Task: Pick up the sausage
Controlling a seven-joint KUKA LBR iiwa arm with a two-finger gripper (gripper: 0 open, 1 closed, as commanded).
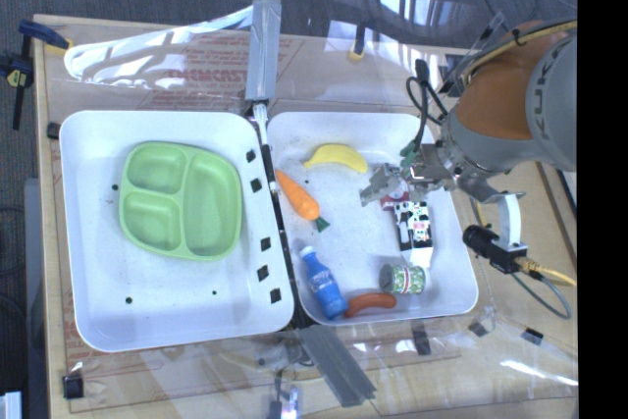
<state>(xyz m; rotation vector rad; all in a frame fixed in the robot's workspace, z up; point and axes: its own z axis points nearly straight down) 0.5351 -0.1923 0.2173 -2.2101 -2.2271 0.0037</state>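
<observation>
— Listing the right bin [446,294] first: what lay in it?

— Item one, a sausage [371,303], reddish brown, lay flat at the near edge, close to the bin's front wall. Its left end touched or sat just beside a blue bottle [322,283] with a white cap, which lay on its side. Item three, a small green-labelled can [403,279], lay tipped just above the sausage's right end. Item four, an orange carrot [298,197] with a green stub, lay at a slant near the dividing wall. Item five, a yellow banana [335,157], lay towards the far side.

— And the gripper?

— The gripper [385,188] hung over the middle right of that bin, well apart from the sausage, with nothing visibly between its fingers. Whether they were spread or closed could not be told; the metal parts blurred together. Below it lay a white carton [415,229] with black and red marks, its upper end hidden beneath the wrist.

— The arm?

— Grey, with an orange band [505,103], cut off at the right edge.

— The left bin [83,289]?

— One green divided plate [182,199], three compartments. The surface [147,64] behind bore clear plastic sheeting, hard to make out.
</observation>
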